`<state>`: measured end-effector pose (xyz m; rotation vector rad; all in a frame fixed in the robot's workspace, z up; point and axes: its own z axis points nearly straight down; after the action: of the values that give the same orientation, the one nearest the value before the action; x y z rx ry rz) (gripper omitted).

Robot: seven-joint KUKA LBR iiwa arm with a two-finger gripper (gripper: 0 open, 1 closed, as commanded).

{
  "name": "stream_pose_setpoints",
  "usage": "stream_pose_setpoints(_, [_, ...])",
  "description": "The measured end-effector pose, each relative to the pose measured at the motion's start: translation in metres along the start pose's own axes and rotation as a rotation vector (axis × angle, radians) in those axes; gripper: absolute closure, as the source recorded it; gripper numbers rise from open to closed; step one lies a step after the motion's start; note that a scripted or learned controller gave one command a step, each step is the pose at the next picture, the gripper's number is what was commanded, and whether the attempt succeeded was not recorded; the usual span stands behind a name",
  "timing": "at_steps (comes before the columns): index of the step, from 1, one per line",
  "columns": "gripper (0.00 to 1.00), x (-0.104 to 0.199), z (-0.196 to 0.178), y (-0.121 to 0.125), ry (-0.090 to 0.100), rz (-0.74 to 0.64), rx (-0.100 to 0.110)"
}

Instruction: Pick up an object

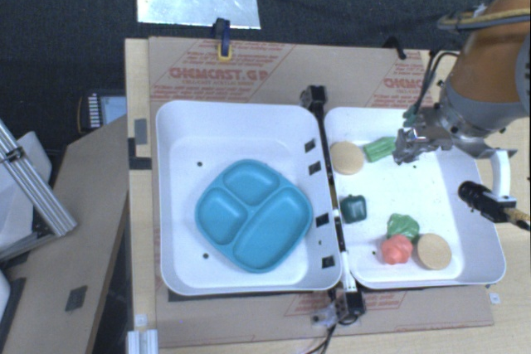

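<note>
The gripper is hanging low over the far part of the right bin, its dark fingers pointing down toward the white floor; from where I am standing I cannot tell how those fingers are set, since they are blurring into one small dark clump; nothing is showing between them. Just beside the tips, to their left, a green oblong piece is lying on the bin floor, close enough that I cannot say whether it is touching them; next to that, further left, a tan round disc is sitting near the bin's inner wall.

Moving out from there, a dark green block is resting near the middle of the same bin, close to the divide; toward the near edge a bright green leafy lump is leaning against a pinkish-red lump, and a second tan disc is lying just beside them on the right; a black part with a white bracket is jutting over the bin's right side.

Above the gripper the arm is rising away to the right, its orange band catching the light.

In the left bin a blue divided plate is lying flat; both bins are sitting on a cardboard sheet.
</note>
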<state>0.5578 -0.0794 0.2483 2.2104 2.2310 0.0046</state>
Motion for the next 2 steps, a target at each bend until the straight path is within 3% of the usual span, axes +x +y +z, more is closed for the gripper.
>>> stream_pose_setpoints(2, [1.0,0.105,0.025,0.001,-0.001,0.002,0.002])
